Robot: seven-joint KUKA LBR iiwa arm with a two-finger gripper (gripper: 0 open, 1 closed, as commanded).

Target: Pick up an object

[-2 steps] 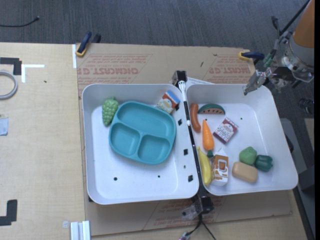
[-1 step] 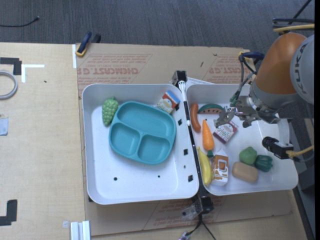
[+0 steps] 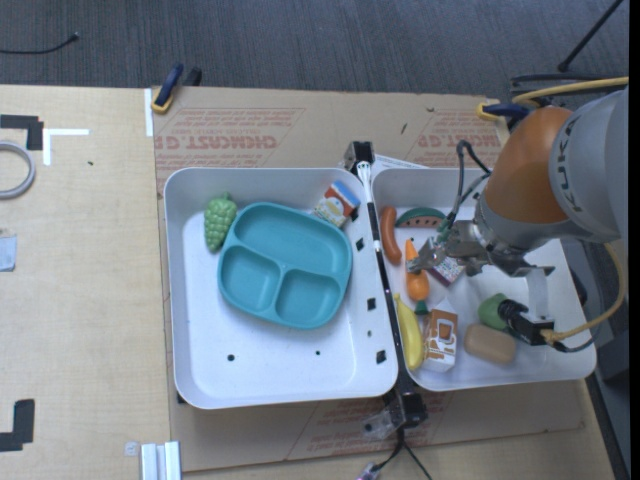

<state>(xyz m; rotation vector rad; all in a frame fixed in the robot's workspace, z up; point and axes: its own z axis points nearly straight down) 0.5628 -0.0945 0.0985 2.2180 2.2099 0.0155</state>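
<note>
Low in the right bin (image 3: 570,368), the hand (image 3: 437,258) hangs over a carrot (image 3: 416,282) and sausage (image 3: 389,234). Whether it is clenched or released, I cannot tell. Nearby lie a banana (image 3: 408,334) and carton (image 3: 440,336).

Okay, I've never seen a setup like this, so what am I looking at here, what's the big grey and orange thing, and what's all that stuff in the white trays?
This is one picture from a camera fixed above a workbench, looking down at a slant. The big grey and orange thing is a robot arm reaching in from the right. Its gripper, the part meant to pick things up, sits low over the right bin; I cannot tell from here whether it holds anything.

The left bin holds a teal divided plate, a green bunch of toy grapes and a small packet. The right bin holds toy food: a watermelon slice, a hot dog, a carrot, a banana, a small carton and a tan block.
</note>
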